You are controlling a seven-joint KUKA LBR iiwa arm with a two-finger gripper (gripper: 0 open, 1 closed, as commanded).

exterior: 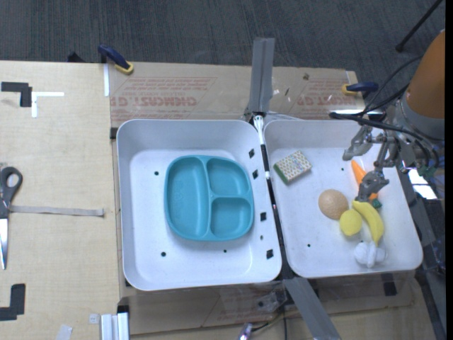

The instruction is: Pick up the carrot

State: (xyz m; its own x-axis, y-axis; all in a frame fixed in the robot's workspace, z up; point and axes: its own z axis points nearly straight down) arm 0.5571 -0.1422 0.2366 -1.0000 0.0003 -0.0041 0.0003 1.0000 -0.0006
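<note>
The end effector (373,163) hung over the right part of the right bin (311,253), with its two fingers (356,146) apart and nothing between them. The carrot (359,171) lay on the bin floor just beside the lower finger, partly hidden by it. Just below the carrot lay a banana (371,220), touching a lemon (350,223), and an egg (333,203) lay just beside the lemon. A white crumpled thing (369,254) sat near the bin's front edge, and a small dotted sponge (292,166) lay further left. The left bin (141,261) held a blue divided plate (209,197). Scissors (7,190) lay on the table (56,261), well apart.
</note>
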